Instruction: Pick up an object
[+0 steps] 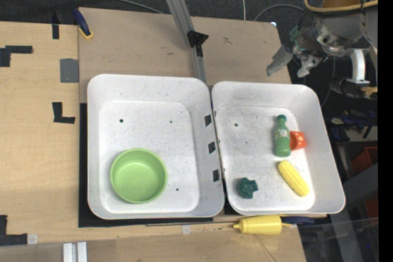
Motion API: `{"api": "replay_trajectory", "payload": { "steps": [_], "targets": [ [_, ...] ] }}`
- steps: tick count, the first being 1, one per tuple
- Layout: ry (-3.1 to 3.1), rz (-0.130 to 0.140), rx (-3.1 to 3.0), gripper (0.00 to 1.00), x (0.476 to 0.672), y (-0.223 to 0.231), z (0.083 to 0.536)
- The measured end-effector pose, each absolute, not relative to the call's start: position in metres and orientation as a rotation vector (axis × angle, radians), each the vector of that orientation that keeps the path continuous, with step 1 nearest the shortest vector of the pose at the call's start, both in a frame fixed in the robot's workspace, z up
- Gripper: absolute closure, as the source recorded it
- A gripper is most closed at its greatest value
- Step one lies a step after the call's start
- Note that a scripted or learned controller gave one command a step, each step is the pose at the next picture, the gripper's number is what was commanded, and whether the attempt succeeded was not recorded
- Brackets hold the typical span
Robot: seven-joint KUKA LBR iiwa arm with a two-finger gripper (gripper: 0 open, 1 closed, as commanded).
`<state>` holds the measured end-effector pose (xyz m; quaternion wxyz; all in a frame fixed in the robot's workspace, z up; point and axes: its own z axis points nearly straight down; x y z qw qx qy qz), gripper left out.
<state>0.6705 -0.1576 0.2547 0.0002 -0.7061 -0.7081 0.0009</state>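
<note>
Jaws of the gripper (288, 61) hang at two o'clock, off the right bin's (319, 104) rim; whether they're spread I cannot tell. Largest inside, I reckon the green bottle (282, 136) at three o'clock is light, rigid, slick: take it across its waist. Corn (293, 177) at four suits mid-length; the small dark green piece (247, 187) looks fiddly.

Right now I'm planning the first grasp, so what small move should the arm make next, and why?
Probably swing the pincer forward over the right bin, toward the green bottle. It hangs beyond that bin's far rim with nothing between its fingers, and every small object lies nearer the camera.
</note>
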Motion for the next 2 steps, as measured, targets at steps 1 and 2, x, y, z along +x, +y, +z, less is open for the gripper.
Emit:
{"api": "replay_trajectory", "payload": {
  "steps": [1, 2],
  "targets": [
    [-2.224, 0.004, -2.219, 0.00, 0.670, -0.158, 0.255],
    [-2.220, 0.008, -2.217, 0.00, 0.664, -0.166, 0.202]
  ]
}}
